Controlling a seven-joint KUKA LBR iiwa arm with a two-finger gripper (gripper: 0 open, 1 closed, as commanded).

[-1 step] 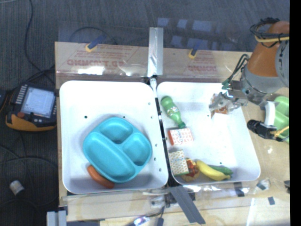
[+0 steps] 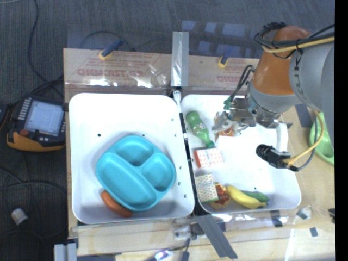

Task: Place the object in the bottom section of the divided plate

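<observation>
While the arm reaches in from my right, gripper (image 2: pixel 232 121) sits low over the right bin (image 2: pixel 283 197), upper part, beside the green bottle (image 2: pixel 198 127). I see something reddish-orange right at its tip; held or just touched, can't tell. Plate (image 2: pixel 136 171) lies in the left bin (image 2: pixel 87 145), an orange thing (image 2: pixel 111 203) peeking from under its lower edge.

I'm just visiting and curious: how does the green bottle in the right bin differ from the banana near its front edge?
The green bottle is green with a pale cap end, while the banana is yellow. The bottle lies along the bin's left wall, pointing up and down the view; the banana lies across the view near the front edge. The bottle lies on its own, while the banana rests against a small packet and other items. Both lie flat in the right bin.
</observation>
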